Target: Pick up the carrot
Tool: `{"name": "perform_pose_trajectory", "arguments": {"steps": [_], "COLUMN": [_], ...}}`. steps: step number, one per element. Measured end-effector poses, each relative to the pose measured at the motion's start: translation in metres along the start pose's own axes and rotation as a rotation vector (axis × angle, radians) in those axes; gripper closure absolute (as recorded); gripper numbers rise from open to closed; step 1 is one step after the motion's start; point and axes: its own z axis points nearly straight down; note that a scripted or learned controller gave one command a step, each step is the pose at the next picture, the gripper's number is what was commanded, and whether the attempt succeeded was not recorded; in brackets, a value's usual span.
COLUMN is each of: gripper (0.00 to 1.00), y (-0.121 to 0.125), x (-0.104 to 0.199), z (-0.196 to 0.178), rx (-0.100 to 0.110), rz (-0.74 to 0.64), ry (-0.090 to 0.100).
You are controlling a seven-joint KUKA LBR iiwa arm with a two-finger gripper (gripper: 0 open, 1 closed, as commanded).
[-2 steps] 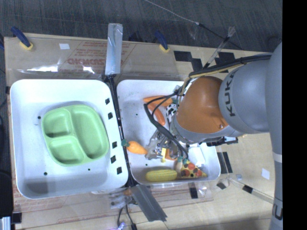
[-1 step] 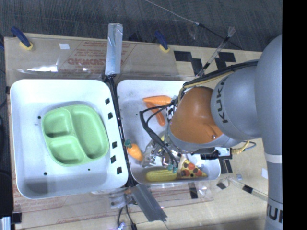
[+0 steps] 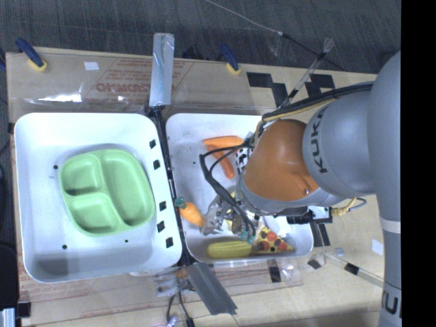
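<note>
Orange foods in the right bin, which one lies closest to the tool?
The small carrot by the bin's left wall, just left of the tool. The larger orange piece lies farther up.

Orange carrot (image 3: pixel 191 214), green tray (image 3: pixel 105 190)

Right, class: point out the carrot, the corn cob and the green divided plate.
carrot (image 3: pixel 191 214), camera view, middle of its orange body.
corn cob (image 3: pixel 229 249), camera view, middle of the cob.
green divided plate (image 3: pixel 106 161), camera view, central ridge.

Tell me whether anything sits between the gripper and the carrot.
Nothing visible does. The gripper is low in the right bin, and the carrot lies just beside it, toward the divider. The corn cob and the pizza slice lie nearer the front wall, off that line.
</note>
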Motion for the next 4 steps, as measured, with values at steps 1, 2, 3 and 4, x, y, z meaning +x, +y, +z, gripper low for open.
{"name": "perform_pose_trajectory", "arguments": {"steps": [1,2,3,4], "gripper": [1.00,1.00,1.00,1.00], "y": [-0.002,-0.003,-0.002,-0.001], "x": [0.002,0.002,0.001,0.003], "z": [0.011,0.010,0.000,0.011], "rx": [0.001,0.001,0.000,0.002], "rz": [0.000,0.255,0.247,0.469], "ry": [0.003,-0.001,-0.002,0.004]}}
